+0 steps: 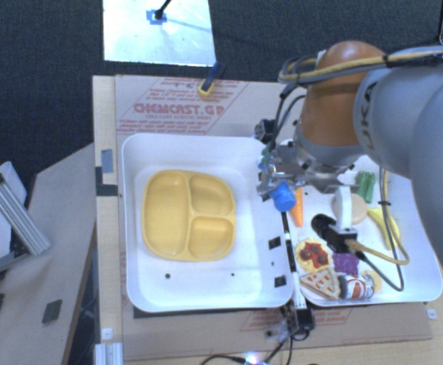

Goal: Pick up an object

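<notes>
The gripper (276, 182) is hanging at the left edge of the right bin (418, 277), touching a blue object (284, 199) from above; I cannot tell if it is gripping it. An orange carrot (297, 208) is lying just beside.

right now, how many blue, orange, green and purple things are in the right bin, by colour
blue thing: 1
orange carrot: 1
green thing: 1
purple thing: 1
total: 4
</notes>
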You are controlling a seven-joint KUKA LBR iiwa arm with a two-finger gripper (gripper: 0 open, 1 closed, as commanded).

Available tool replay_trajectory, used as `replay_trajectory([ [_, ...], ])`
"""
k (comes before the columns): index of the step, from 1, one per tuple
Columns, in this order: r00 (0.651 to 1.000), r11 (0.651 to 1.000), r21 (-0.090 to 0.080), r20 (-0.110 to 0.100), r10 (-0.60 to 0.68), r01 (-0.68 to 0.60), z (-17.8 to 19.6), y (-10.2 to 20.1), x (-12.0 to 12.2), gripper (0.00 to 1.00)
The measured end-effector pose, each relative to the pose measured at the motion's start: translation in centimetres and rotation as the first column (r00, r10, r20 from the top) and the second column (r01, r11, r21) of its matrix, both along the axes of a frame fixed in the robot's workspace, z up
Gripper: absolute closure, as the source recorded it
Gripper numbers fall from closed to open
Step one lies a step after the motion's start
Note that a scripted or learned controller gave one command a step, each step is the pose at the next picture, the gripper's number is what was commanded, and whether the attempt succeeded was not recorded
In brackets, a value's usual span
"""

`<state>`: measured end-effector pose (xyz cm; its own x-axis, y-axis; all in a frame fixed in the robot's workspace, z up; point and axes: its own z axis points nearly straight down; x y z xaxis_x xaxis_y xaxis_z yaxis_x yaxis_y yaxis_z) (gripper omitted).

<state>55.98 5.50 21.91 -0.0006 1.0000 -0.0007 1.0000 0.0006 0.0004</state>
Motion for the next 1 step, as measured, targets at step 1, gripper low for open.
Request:
replay_trajectory([
  [1,1.000,1.000,0.000,-0.001,-0.001,0.001,-0.44,-0.54,-0.84,1.00],
])
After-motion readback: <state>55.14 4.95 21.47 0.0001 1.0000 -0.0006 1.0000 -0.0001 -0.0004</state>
